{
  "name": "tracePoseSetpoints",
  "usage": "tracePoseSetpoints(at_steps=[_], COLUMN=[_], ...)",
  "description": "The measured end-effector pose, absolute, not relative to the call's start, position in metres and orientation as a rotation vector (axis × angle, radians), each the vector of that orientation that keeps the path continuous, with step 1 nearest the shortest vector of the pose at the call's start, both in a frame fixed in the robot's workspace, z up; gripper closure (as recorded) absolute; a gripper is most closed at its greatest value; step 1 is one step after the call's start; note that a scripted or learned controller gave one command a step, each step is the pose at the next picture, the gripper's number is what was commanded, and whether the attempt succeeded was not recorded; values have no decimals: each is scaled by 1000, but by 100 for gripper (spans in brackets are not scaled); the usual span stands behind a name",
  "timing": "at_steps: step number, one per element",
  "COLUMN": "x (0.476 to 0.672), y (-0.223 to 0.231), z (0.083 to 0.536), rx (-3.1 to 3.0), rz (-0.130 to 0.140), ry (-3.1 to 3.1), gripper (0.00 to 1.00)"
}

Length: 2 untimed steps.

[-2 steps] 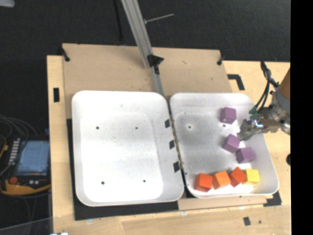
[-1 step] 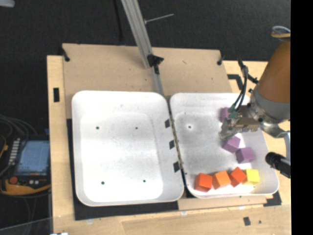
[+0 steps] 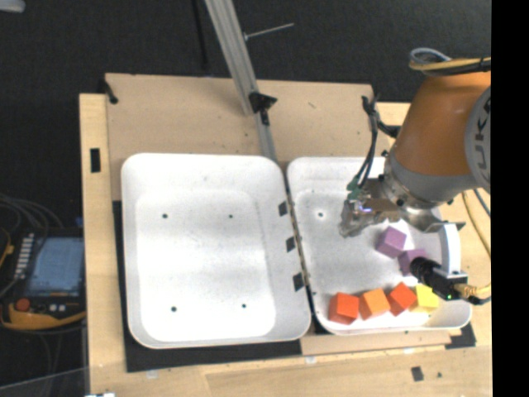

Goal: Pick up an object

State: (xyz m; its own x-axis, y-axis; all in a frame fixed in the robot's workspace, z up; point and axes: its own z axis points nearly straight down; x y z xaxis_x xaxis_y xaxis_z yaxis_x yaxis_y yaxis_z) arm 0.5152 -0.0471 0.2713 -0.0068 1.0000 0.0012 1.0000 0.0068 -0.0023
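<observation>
the row of small blocks runs its long axis from 9 to 3 o'clock along the 6 o'clock wall of the right shallow white bin (image 3: pixel 318 190): one red-orange cube (image 3: pixel 344 307), one orange cube (image 3: pixel 374 303), one red cube (image 3: pixel 402 297), one yellow block (image 3: pixel 427 296). two purple cubes (image 3: pixel 392 241) sit at 12 o'clock of them (one partly hidden). the two-finger gripper (image 3: pixel 357 219) hangs at 10 o'clock of these; i cannot tell its finger state. the grey-and-orange arm (image 3: pixel 442 139) enters from 3 o'clock.

The arm (image 3: pixel 446 131) hides part of the right bin (image 3: pixel 318 188).
</observation>
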Motion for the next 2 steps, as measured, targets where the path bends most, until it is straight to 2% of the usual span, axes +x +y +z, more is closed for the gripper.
tracePoseSetpoints(at_steps=[2], x=[558], y=[52], z=[260], rx=[-2214], rz=[-1], ry=[-2229], gripper=[100])
